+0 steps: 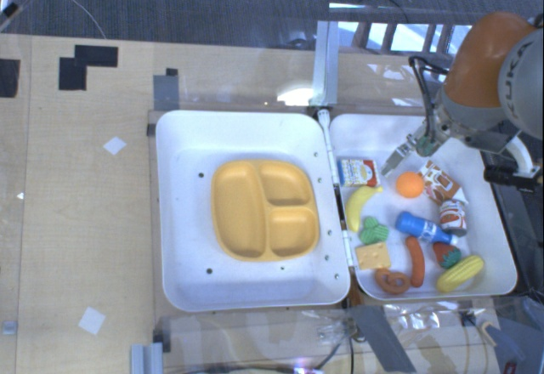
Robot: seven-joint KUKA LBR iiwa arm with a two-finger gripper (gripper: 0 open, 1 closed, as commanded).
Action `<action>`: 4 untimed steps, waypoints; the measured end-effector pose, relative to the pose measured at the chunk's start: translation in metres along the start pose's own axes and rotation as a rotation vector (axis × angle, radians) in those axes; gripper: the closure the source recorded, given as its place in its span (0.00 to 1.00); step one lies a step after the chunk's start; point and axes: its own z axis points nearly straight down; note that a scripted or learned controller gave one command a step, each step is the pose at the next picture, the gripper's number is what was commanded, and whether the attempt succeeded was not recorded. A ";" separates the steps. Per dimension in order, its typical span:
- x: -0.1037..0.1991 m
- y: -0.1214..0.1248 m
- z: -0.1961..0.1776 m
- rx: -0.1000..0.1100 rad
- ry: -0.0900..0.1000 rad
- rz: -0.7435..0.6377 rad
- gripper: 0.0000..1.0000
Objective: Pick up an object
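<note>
While the end effector [406, 151] hangs open and empty over the right bin [501, 279], the orange ball [410, 184] lies just below it; it looks light, hard and prone to roll, so pinching across its middle seems safest.

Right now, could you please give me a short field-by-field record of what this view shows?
left bin: holds a yellow divided tray
right bin: toy food, including banana, orange ball, blue bottle, sausage, corn
gripper: above the right bin's back part, nothing visibly between its fingers
arm: enters from the right
</note>
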 end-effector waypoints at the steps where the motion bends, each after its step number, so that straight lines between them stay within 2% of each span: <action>1: -0.051 -0.039 0.011 0.003 0.002 0.315 0.00; 2: 0.019 -0.006 0.034 -0.002 -0.007 0.485 0.00; 3: 0.016 -0.004 -0.019 0.001 0.001 0.607 0.00; 4: -0.036 -0.035 -0.002 0.008 0.002 0.948 0.00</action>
